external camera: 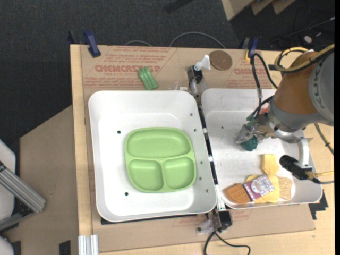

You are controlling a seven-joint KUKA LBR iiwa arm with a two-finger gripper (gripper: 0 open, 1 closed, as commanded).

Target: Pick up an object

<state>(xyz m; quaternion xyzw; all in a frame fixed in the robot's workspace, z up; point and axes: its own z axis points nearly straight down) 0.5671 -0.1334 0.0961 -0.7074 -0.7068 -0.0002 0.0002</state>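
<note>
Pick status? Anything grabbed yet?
Done: the gripper is down in the right bin, at a small teal object. In hand: nothing I can confirm, a grasp isn't visible. Left: secure and lift; the food items lie at the bin's near edge.

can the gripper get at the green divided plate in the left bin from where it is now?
Probably yes. The green divided plate lies alone in the left bin, uncovered; the gripper sits in the right bin, with just the low rims between.

The grey arm, with its orange band above the wrist, enters from the right edge of the frame and bends down toward centre right. Its end effector hangs low, pointing toward the lower left.
</note>
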